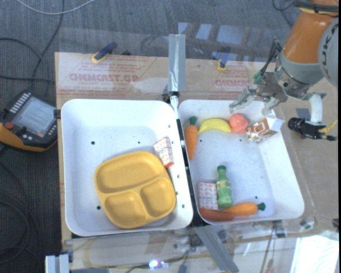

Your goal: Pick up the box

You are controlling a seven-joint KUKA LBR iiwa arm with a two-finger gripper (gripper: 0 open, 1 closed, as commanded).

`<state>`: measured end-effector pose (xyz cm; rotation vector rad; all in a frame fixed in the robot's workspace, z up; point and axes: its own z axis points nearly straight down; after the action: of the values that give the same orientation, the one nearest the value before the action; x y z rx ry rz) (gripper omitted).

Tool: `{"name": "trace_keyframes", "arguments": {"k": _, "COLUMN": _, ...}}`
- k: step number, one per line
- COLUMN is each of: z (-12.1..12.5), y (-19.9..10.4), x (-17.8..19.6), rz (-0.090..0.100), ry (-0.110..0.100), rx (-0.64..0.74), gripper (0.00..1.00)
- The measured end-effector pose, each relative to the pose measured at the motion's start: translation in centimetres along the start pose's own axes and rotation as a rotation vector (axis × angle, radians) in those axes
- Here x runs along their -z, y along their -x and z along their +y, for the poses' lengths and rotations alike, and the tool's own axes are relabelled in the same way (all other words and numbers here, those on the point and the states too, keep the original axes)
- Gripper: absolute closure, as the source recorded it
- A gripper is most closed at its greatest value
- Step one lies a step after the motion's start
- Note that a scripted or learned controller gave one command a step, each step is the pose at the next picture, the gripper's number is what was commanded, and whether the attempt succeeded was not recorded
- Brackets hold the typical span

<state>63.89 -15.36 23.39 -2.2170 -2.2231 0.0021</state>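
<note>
Item: pick not yet made.
Grey two-finger gripper [254,97], jaws spread and bare, hovers near the small red-and-white carton box [260,131] lying in the right white bin [284,169]; grasp and lift remain.

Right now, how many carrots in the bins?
3, all in the right bin: one carrot upright along its left wall, an orange carrot at the front, and a redder carrot beside it. None look hidden.

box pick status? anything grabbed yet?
Done: nothing lifted. In hand: the tool is open and hangs above the right bin's far rim. Left: the small box lies in that bin's far corner, just below the tool; descent, grasp and lift all remain.
</note>
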Motion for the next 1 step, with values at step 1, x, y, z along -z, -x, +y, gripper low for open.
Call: {"name": "trace_keyframes", "arguments": {"k": 1, "z": -1.85, "y": -4.86, "x": -9.53, "rz": 0.0, "ry": -0.001, "rx": 0.101, "gripper": 0.0}}
